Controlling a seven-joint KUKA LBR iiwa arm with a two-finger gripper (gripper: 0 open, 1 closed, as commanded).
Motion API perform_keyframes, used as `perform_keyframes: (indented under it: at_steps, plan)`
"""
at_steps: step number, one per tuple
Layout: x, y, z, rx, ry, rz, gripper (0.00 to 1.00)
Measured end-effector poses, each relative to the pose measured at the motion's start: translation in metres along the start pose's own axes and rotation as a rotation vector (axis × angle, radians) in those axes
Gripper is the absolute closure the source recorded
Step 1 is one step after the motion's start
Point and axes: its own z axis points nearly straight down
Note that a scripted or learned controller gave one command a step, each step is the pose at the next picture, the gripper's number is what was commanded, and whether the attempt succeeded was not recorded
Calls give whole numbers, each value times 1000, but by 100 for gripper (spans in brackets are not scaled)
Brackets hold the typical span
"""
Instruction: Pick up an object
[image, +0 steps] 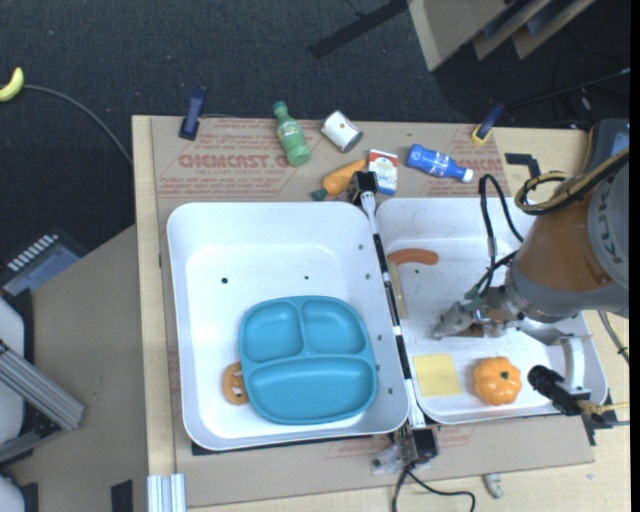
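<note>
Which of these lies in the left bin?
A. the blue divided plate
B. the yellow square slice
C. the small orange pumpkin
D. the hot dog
A: the blue divided plate sits inside the left bin, while the pumpkin, yellow slice and hot dog lie in the right bin.

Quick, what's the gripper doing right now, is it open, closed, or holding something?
Gripper: low in the right bin, nothing visibly held.
</note>
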Motion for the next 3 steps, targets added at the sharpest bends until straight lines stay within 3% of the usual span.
perform_keyframes:
  at_steps: [1, 2, 3]
  plan:
    - [-12, 38, -1, -2, -1, 0, 0]
    - [6, 4, 0, 0, 0, 0, 0]
    - [-11, 44, -1, -3, -2, -1, 0]
